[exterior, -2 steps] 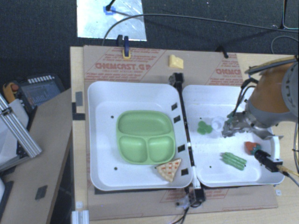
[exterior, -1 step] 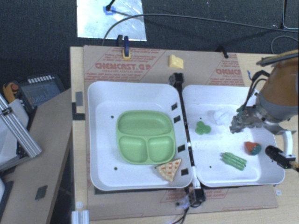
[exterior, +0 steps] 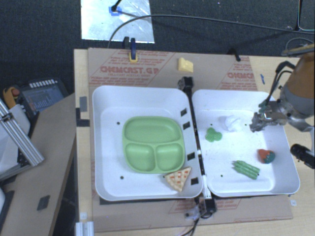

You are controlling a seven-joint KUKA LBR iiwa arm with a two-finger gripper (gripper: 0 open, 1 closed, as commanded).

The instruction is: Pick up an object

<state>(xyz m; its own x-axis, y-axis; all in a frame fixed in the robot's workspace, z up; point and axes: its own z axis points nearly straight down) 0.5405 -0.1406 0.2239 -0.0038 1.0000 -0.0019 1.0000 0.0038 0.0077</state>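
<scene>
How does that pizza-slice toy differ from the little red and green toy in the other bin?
The triangular tan pizza-slice toy with red dots is flat and pointed; the small rounded red toy with a green end is plump. The pizza slice lies in the left white bin beside the green divided plate; the red toy lies in the right white bin. Both lie apart from the end effector.

Fixed overhead camera, slanted, both bins (exterior: 147, 95)

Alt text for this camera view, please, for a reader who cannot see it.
A grey robot arm's gripper hovers over the right white bin, near a white object, a green piece, a red-and-green toy and a green bundle. The left bin holds a green divided plate and a pizza slice toy.
</scene>
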